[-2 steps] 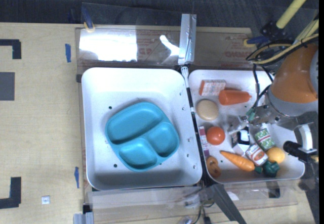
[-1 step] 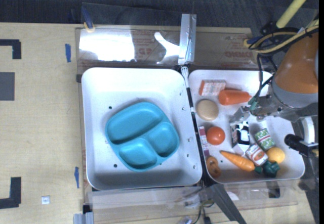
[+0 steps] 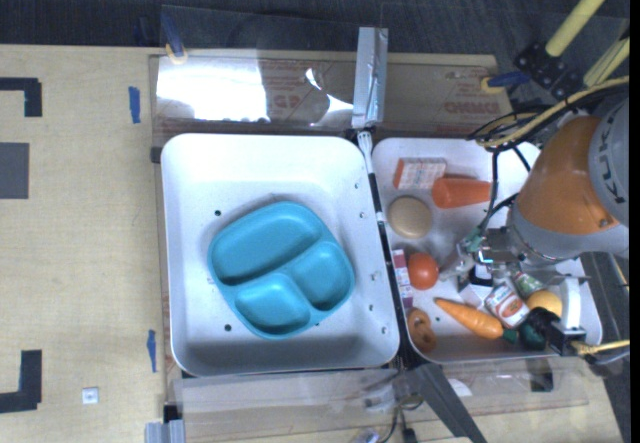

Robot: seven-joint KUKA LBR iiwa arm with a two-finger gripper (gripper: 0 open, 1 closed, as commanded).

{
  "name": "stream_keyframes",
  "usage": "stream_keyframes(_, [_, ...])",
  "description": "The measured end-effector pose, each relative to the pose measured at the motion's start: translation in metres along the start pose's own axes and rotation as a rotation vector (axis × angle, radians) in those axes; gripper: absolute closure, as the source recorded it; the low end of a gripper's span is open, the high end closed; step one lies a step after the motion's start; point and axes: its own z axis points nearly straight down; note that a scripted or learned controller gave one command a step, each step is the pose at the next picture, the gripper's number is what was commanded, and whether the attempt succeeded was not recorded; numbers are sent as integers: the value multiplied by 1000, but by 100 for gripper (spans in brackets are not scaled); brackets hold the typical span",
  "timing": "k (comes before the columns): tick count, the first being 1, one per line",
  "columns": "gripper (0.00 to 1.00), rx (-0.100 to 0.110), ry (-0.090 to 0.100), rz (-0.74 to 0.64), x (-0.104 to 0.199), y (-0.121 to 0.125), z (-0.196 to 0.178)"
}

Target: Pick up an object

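The left bin (image 3: 190,231) holds a blue three-compartment plate (image 3: 282,268). The arm (image 3: 575,181) hangs over the right bin (image 3: 440,151); whether its gripper (image 3: 483,261) is open cannot be told. A carrot (image 3: 468,318), orange and tapered, lies just below the gripper, its long axis running from upper left to lower right, tip pointing left. Beside it lie a tomato (image 3: 423,271) and a beige ball (image 3: 410,217).

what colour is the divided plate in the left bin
Light blue plate, seen in the camera view.
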Motion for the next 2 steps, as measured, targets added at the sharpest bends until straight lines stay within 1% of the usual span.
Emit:
stream_keyframes(1, [100,-1,8,-5,5,2,-10])
stream_keyframes(2, [100,2,16,-26,58,71,-100])
